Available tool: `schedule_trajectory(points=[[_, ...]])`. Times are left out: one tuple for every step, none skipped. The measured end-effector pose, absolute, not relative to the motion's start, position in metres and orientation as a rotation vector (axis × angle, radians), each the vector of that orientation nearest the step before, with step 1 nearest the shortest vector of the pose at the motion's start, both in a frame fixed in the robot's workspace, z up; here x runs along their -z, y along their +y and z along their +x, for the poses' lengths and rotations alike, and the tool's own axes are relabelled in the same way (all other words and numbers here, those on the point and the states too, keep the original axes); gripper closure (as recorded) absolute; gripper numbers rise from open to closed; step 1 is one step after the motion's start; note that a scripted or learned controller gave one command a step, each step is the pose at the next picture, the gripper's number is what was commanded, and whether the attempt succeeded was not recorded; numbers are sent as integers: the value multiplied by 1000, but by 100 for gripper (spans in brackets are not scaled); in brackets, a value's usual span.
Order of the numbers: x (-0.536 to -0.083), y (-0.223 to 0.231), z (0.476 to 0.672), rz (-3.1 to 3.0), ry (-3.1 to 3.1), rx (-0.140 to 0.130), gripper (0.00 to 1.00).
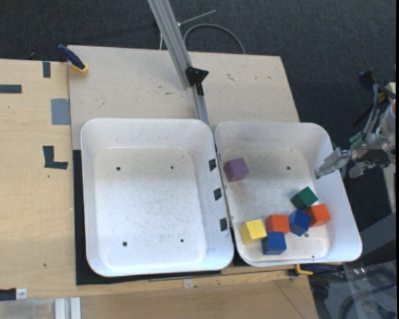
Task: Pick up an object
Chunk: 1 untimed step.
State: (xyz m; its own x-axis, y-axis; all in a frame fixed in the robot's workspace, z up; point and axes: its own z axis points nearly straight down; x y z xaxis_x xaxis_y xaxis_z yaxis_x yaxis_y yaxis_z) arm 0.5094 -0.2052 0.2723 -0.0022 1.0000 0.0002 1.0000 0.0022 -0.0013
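Note:
Several small cubes lie in the right bin (253, 133). A purple cube (235, 169) sits alone near its left wall. Toward the front right, a green cube (304, 197), two orange cubes (319, 214) (276, 223), two blue cubes (299, 222) (274, 243) and a yellow cube (255, 230) cluster together. My gripper (337, 170) hovers over the bin's right rim, up and to the right of the green cube. It is open, with nothing between its fingers (324, 165).
The left bin (93, 178) adjoins the right one. A slanted metal pole (173, 32) runs from the top down to the seam between the bins. A blue and yellow clamp (72, 57) lies at the bench's far left corner.

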Motion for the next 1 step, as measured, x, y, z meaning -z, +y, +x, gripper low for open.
schedule_trajectory(points=[[-272, -205, 509, -2219, -2223, -1, 0]])
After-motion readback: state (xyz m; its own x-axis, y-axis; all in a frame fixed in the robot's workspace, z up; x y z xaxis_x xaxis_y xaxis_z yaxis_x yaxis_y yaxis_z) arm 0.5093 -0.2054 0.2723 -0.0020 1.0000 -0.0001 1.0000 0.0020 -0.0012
